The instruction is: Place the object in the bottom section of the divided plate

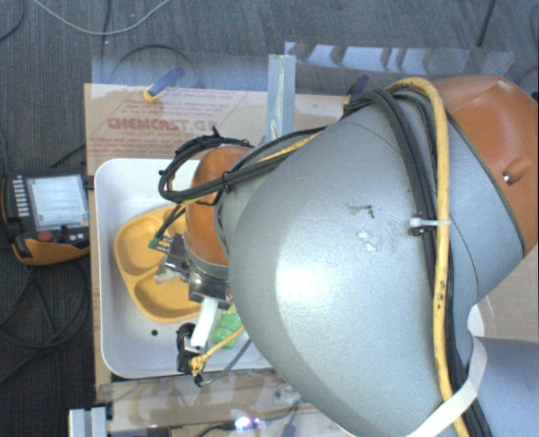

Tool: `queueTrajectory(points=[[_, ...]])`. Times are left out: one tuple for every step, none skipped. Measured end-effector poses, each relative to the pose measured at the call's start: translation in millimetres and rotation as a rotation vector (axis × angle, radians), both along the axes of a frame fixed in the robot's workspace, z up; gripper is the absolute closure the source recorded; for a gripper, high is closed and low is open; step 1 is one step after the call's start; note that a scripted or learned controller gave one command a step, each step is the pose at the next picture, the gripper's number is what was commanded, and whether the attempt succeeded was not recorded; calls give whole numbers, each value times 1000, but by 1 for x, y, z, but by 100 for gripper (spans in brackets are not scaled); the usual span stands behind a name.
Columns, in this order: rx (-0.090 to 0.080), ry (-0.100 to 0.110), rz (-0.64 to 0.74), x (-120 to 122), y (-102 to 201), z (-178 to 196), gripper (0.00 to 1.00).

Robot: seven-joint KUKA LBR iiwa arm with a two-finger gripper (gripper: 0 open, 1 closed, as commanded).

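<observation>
**Tool low over the divided plate, its load hidden from you**

Your tool sits over the right side of the yellow divided plate, about where its two lobes meet. The wrist covers it, so you cannot tell whether it is released or clenched, or whether it carries anything. The risk, as I judge it, is that a release here lands on the divider or in the upper lobe rather than in the bottom section, the lobe toward the near edge of the white bin. A green thing peeps out from under the arm near that edge, just beside the plate. It may be the object, lying outside the plate. The arm blocks your sight of the bin's right half. A handheld unit lies on the floor off the bin's left edge, clear of the work.
</observation>
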State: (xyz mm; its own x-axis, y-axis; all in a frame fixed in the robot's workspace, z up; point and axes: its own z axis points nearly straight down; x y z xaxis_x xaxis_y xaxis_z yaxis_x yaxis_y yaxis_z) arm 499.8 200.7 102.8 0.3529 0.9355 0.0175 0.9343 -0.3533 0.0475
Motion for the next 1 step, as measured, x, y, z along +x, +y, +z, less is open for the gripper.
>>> queueTrajectory(points=[[21,31,-110,57,-22,-6,0]])
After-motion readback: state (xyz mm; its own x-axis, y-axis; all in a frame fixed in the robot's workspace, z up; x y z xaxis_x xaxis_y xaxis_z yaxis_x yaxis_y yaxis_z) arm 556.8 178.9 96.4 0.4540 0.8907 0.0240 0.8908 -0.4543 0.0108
